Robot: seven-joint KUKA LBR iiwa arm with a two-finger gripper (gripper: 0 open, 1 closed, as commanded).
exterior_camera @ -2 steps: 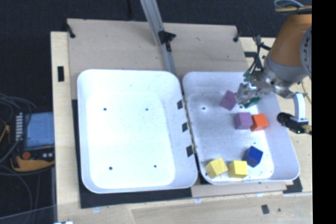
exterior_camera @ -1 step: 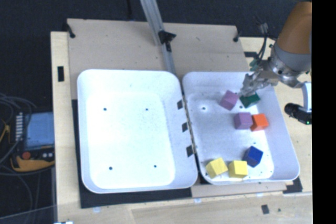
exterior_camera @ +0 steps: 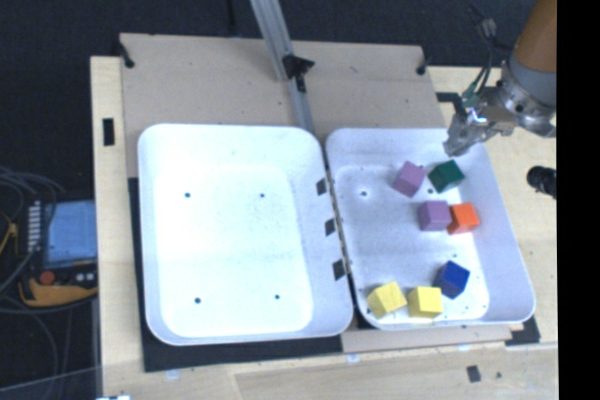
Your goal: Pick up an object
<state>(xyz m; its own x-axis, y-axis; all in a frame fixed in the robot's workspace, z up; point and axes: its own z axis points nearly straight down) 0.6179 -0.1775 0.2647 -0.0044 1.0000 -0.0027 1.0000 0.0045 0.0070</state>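
At the worktop's point(exterior_camera: 112, 201) left edge, just off it, sat a blue-faced box point(exterior_camera: 71, 234) among dark cables; whatever writing it carried was too small to read. No brand or label could be read on anything else.

The left bin point(exterior_camera: 159, 201) lay toward the worktop's front left, white, with a few small dark dots on its floor. A grey metal rail point(exterior_camera: 267, 5) slanted down from the top edge of the view to the back edge of the worktop, ending just behind the seam between the two bins.

The right bin point(exterior_camera: 361, 229) held all the blocks. Along its front edge lay two yellow blocks point(exterior_camera: 385, 299) point(exterior_camera: 426, 301) side by side, close together, with a blue block point(exterior_camera: 453, 278) just beside them toward the front right corner. Toward the back, a purple block point(exterior_camera: 409, 177) sat near a green block point(exterior_camera: 446, 175); between these and the front group, a second purple block point(exterior_camera: 434, 215) touched an orange block point(exterior_camera: 464, 218) on its right.

The claw point(exterior_camera: 461, 141) hung over the bin's back right corner, just behind the green block — nothing was visibly gripped, and whether it stood apart or together could not be told. The arm point(exterior_camera: 534, 61) reached in from the right edge.
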